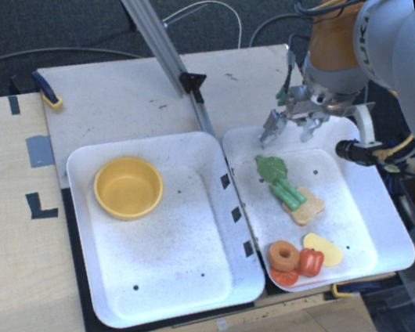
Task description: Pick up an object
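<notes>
Toys lie in your right bin [356, 198]: a green one [279, 180] on a tan slice [307, 209], with a donut [283, 254], a red pepper [310, 262] and a yellow piece [327, 250] near the front. Your claw [290, 127] hangs spread open over the bin's back edge, gripping nothing. A yellow bowl [128, 187] sits in the left bin [173, 286].

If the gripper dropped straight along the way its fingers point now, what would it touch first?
The gripper hangs open over the far edge of the right bin, fingers pointing down. Its line most likely meets bare bin floor near the rim. The green toy lies nearer the camera, seemingly off that line, though depth is unclear.
</notes>
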Tool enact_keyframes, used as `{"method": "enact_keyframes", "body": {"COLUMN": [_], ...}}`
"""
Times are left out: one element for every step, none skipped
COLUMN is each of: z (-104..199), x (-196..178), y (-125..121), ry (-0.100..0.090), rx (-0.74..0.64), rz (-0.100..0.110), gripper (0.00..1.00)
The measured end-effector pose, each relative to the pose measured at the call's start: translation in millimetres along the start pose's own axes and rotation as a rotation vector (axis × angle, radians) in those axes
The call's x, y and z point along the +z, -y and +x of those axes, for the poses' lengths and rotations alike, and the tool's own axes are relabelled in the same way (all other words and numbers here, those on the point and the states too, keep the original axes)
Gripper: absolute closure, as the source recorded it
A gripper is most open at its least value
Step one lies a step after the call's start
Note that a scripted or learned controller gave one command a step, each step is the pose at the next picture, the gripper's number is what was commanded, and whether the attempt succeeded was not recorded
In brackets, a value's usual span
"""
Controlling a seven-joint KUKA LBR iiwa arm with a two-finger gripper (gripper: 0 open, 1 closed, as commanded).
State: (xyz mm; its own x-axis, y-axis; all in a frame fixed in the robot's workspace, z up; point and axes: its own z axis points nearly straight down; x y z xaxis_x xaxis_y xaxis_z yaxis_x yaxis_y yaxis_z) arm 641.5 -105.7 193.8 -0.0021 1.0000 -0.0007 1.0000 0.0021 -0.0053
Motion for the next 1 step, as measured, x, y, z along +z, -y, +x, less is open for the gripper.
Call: {"method": "enact_keyframes", "body": {"z": [3.6], "x": [62.5], "y": [-5.2], "ry": [0.000], "rx": [-0.001], "rz": [0.002], "gripper": [0.00]}}
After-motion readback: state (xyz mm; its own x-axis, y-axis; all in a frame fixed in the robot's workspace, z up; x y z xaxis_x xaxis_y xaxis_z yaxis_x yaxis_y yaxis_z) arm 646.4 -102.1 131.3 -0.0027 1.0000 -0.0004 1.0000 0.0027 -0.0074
